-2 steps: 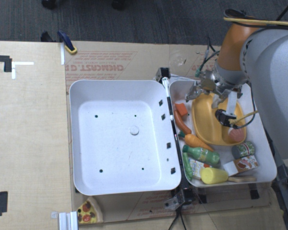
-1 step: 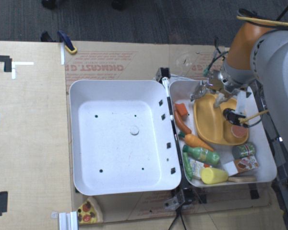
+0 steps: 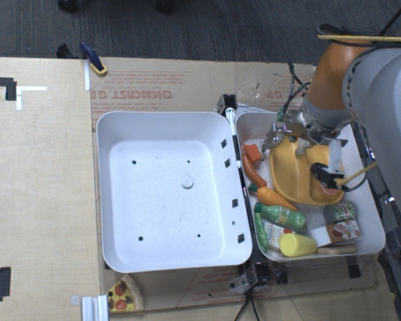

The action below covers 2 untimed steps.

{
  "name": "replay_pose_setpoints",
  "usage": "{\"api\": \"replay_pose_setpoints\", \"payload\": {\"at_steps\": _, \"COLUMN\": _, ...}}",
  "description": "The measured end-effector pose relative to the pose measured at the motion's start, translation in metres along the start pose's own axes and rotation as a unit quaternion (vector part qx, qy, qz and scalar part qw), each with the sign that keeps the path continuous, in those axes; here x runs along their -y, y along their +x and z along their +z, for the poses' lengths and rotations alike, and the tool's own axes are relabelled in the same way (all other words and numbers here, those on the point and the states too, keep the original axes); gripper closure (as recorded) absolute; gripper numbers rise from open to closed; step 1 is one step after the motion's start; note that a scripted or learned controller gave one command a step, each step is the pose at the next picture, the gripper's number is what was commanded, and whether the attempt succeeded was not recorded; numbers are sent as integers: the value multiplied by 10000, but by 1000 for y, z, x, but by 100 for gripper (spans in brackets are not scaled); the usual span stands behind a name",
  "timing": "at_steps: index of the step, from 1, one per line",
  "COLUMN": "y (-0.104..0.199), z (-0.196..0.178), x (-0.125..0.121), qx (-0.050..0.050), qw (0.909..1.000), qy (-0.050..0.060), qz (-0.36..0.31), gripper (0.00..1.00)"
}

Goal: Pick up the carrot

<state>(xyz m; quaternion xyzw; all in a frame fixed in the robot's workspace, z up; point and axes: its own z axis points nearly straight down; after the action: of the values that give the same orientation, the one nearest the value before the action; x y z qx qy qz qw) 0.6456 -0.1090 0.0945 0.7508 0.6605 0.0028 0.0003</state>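
The carrot [image 3: 278, 198], orange and tapered, lies in the right bin [image 3: 371, 243] near its left wall, just below the rim of a yellow bowl [image 3: 295, 178]. My gripper [image 3: 309, 146] hangs over the top of that bowl, up and to the right of the carrot and apart from it. The grey arm with its orange band [image 3: 331, 72] comes in from the upper right. Nothing is visibly held.
A red-orange pepper-like piece [image 3: 254, 171] and an orange block [image 3: 252, 152] sit above the carrot. Below it lie a green bottle [image 3: 285, 215], a yellow object [image 3: 297, 245], a small can [image 3: 340, 212] and a red-labelled pack [image 3: 341, 231]. The left bin [image 3: 107, 199] adjoins.
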Motion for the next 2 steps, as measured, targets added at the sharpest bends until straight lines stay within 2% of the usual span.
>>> {"api": "replay_pose_setpoints", "payload": {"at_steps": 1, "y": -20, "z": -5, "x": -7, "qx": -134, "qw": 9987, "qy": -26, "qz": -487, "gripper": 0}}
{"api": "replay_pose_setpoints", "payload": {"at_steps": 2, "y": 7, "z": -2, "x": 1, "qx": 77, "qw": 9907, "qy": -27, "qz": -1356, "gripper": 0}}
